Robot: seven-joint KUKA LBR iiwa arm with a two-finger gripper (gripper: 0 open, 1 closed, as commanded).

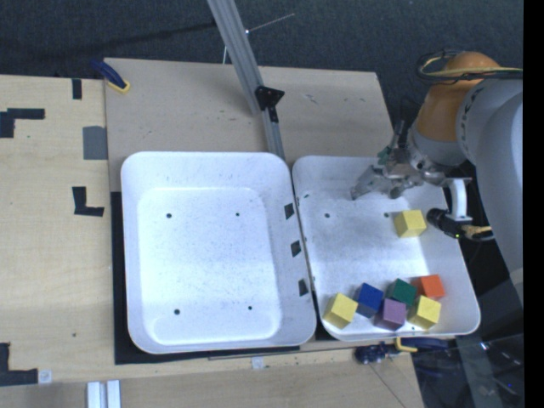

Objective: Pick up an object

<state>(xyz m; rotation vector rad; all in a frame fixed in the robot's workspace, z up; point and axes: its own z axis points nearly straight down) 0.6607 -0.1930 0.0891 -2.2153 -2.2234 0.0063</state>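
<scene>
Camera view: two shallow white bins side by side, the left bin (208,253) bare of blocks, the right bin (357,245) bearing all the blocks. The gripper (384,181) hangs at the 12 o'clock end of the right bin, its metal parts low over the floor; how wide it stands cannot be told, and no block is seen in its hold. Block count, seven in all: three yellow, one blue, one green, one purple, one orange. A lone yellow block (409,223) lies at about 4 o'clock from the gripper, near but apart from it. The other six cluster at the bin's 6 o'clock end: yellow block (342,309), blue block (369,298), purple block (393,312), green block (401,293), orange block (432,286), yellow block (427,311). Step in hand, by judgement: approach, before any grasp. The next move calls for shifting toward the lone yellow block, descending astride it, and closing.
</scene>
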